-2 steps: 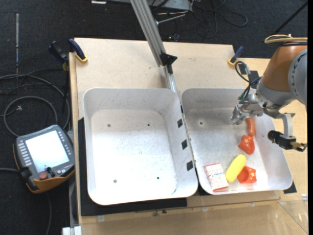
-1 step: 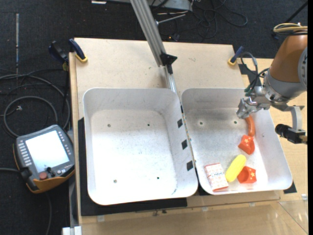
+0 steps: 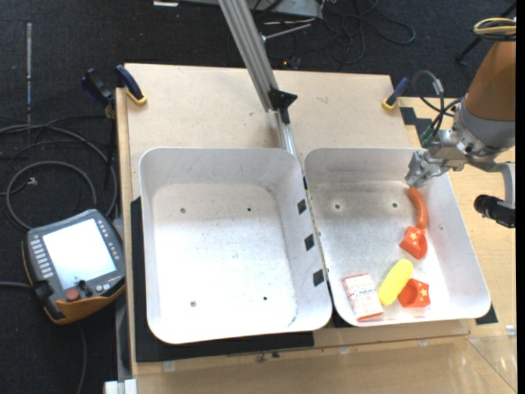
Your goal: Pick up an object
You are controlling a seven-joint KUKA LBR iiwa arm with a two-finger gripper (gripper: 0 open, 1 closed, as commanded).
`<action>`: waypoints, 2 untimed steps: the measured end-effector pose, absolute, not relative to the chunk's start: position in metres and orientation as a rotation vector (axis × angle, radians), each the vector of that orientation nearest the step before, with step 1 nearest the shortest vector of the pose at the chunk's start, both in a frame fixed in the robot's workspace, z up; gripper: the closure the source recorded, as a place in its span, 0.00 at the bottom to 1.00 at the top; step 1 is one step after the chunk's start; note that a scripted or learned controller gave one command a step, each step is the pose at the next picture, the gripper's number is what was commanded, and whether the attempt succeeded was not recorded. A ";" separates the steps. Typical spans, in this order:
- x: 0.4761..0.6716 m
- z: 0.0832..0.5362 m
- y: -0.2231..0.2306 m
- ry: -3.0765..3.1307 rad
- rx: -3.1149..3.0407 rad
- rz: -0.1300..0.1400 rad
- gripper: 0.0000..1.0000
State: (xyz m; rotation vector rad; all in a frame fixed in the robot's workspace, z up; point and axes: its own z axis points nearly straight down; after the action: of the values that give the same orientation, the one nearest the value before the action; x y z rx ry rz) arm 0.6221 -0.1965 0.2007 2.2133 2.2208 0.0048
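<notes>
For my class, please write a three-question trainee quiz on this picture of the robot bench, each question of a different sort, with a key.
1. True or false: the small white carton with red print lies in the left white bin.
2. Which thing lies nearest the gripper? A the long orange carrot-shaped piece; B the yellow oblong block; C the white carton.
3. Fill in: all loose things lie in the ___ white bin.

Key: 1 false; 2 A; 3 right.
</notes>
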 end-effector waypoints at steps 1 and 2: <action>0.623 0.219 -0.196 2.222 2.215 0.003 1.00; 0.620 0.212 -0.139 2.232 2.215 0.001 1.00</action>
State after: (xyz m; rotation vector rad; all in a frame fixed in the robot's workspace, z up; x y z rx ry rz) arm 0.6197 -0.1389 0.2122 2.2148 2.2320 0.0014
